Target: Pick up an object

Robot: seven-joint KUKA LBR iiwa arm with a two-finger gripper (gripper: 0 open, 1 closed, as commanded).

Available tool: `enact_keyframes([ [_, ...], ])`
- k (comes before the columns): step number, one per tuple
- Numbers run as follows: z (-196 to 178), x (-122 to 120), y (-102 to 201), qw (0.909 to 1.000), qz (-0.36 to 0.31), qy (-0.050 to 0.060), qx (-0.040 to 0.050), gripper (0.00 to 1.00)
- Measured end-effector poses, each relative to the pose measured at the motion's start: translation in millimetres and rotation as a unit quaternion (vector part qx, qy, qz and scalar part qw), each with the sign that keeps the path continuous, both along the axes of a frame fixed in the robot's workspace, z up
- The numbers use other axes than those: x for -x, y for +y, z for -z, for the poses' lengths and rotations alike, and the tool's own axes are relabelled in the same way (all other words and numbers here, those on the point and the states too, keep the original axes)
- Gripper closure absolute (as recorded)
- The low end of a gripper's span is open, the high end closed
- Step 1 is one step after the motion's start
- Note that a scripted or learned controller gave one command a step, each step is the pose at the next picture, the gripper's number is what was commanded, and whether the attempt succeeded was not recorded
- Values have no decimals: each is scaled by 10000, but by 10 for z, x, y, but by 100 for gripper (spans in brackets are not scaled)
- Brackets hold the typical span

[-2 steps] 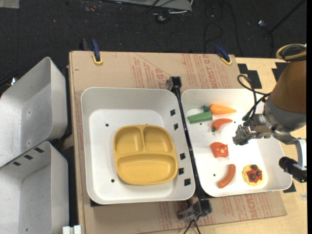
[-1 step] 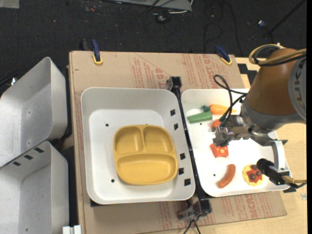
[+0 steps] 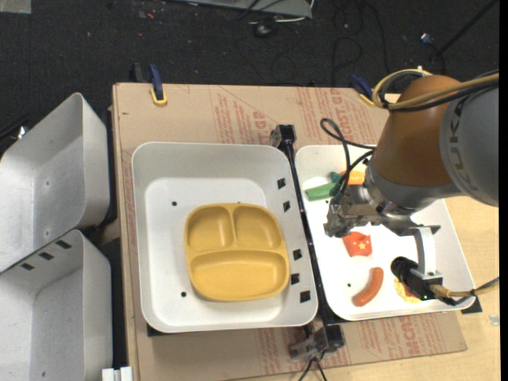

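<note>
Reaching in from the right, the arm (image 3: 432, 145) hangs over the right bin (image 3: 456, 236), its orange band covering that bin's far half. The gripper (image 3: 347, 221) sits low by the bin's left wall, just above a red piece (image 3: 359, 244); whether its jaws are spread or closed I cannot tell, and nothing shows between them. A green block (image 3: 318, 189) lies at the far left of this bin, just beside the wall. A sausage (image 3: 368, 286) lies nearer, with open white floor around it, and a yellow item (image 3: 409, 292) shows partly behind a black fitting near the right corner. The left bin (image 3: 159, 213) holds a yellow divided plate (image 3: 236, 252), centred with bare floor on every side. Both bins rest on a cardboard sheet (image 3: 214, 109); dark floor with cables lies beyond.
</note>
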State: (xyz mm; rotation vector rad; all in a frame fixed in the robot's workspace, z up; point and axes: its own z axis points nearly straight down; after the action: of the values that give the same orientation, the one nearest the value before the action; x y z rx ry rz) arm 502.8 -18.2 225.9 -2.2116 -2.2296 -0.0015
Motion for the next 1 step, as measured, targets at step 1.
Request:
enact_keyframes([
  [1,78,-26,486,10000,3,10,2,100],
])
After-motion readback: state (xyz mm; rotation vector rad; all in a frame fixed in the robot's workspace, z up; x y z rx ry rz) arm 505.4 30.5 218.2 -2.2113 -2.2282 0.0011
